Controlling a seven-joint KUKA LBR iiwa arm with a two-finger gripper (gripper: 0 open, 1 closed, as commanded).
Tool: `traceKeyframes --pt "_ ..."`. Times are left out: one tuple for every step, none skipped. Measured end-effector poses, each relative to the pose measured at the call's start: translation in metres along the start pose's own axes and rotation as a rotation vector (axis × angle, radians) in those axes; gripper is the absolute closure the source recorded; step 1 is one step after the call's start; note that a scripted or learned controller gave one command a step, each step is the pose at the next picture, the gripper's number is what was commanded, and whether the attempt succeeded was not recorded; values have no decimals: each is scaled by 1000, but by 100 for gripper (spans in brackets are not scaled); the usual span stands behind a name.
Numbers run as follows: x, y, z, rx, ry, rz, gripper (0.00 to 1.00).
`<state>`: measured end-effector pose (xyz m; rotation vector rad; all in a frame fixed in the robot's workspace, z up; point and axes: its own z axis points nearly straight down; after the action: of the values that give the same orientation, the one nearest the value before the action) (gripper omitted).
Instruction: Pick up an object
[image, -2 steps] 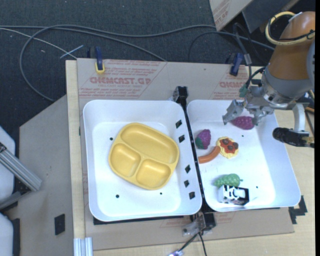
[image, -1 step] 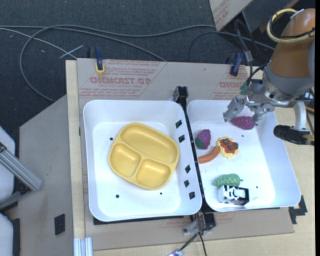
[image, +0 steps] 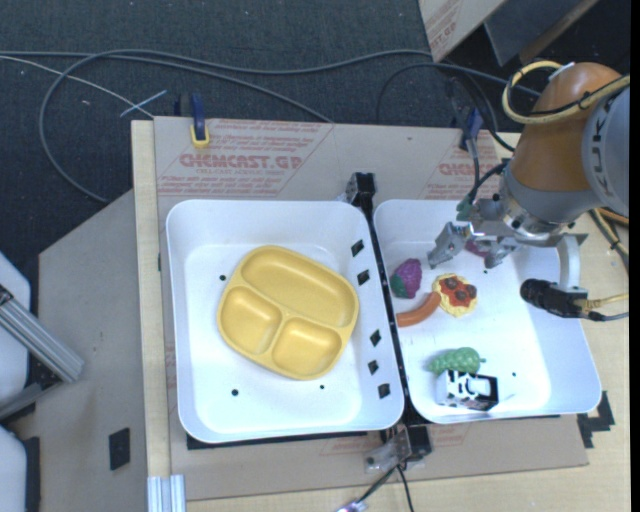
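The right bin (image: 560, 350) holds several small toy foods. A purple piece with a green end (image: 406, 278) lies at its left side, with an orange sausage shape (image: 418, 312) just below it. A yellow pizza slice with red spots (image: 457, 293) sits beside them. Lower down are a green leafy piece (image: 456, 359) and a black-and-white object (image: 468, 389). My gripper (image: 470, 249) hangs over the bin's upper part, just above the pizza slice. It is open, with nothing between its fingers (image: 443, 246).
A yellow divided plate (image: 288, 311) lies in the left bin (image: 195, 300). A black divider with clips (image: 372, 290) runs between the bins. A black cable part (image: 550, 296) reaches in from the right. Cardboard (image: 250, 160) frames the bench.
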<state>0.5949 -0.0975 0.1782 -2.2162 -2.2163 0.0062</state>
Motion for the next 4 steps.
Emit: traceKeyframes --pt "4 0 42 -2 0 0 0" --pt "1 6 68 -24 -8 1 0" --pt "2 3 63 -15 -4 2 100" --pt "-6 2 2 -14 -4 1 100"
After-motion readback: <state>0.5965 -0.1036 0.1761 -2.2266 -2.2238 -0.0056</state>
